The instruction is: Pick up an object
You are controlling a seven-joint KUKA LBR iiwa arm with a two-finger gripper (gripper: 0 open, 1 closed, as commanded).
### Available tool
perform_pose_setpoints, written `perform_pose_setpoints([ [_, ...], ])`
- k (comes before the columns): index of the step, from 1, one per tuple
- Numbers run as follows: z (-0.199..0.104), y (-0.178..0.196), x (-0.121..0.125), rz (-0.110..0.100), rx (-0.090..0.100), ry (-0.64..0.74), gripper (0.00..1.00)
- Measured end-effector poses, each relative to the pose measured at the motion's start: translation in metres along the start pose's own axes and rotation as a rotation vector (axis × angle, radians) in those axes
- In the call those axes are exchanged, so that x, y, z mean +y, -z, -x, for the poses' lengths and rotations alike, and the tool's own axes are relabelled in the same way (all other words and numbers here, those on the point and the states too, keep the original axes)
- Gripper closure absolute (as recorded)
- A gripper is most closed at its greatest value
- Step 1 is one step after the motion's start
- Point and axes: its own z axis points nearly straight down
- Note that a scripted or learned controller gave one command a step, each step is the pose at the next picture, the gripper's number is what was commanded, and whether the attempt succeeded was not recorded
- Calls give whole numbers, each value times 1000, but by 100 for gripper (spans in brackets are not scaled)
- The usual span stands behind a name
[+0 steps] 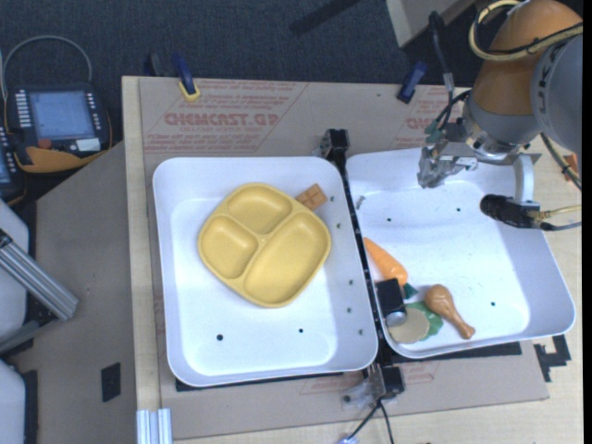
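The gripper point(435, 172) hangs over the right bin point(518, 248) by its far wall; whether its fingers are parted cannot be told. The carrot point(385, 260), chicken drumstick point(448, 308) and black block point(389, 297) lie along the near-left side — well apart from it.

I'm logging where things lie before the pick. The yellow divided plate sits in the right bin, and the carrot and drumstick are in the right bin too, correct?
Not quite. The camera view shows the yellow divided plate in the left bin, not the right one. The carrot and drumstick do lie in the right bin, as you said.
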Motion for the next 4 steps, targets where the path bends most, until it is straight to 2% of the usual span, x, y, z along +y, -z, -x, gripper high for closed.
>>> perform_pose_setpoints([
  [2, -1, 99, 2, 1, 0, 2, 100],
  [3, -54, 104, -2, -8, 4, 7, 100],
  [4, -101, 86, -10, -12, 4, 6, 100],
])
